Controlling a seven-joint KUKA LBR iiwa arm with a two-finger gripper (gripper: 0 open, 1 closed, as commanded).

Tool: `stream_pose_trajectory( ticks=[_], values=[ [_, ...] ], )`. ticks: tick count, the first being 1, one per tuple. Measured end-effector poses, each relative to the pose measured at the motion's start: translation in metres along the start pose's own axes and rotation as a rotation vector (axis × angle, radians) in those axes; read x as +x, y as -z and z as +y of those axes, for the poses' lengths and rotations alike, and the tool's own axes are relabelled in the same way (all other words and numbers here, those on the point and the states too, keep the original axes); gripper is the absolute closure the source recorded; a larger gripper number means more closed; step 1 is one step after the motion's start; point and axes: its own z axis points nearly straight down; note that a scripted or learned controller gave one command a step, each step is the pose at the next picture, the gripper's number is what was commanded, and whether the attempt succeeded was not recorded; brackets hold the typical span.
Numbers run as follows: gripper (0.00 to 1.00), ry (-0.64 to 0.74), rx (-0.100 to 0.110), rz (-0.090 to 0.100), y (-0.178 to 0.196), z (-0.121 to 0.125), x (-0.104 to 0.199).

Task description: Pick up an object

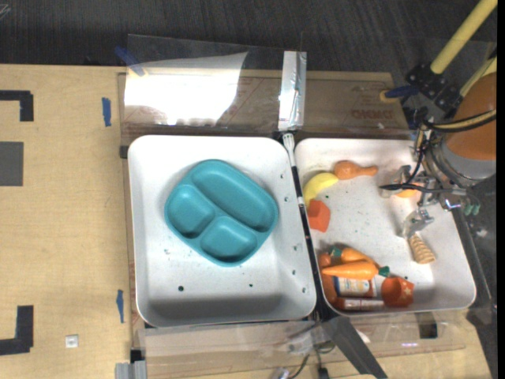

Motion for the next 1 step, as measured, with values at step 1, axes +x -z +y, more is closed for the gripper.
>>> stream_pose_trajectory(
  ticks=[1],
  values=[
    [0.00,0.003,-0.002,-0.001,-0.0003,0.0280,-0.0288]
  ],
)
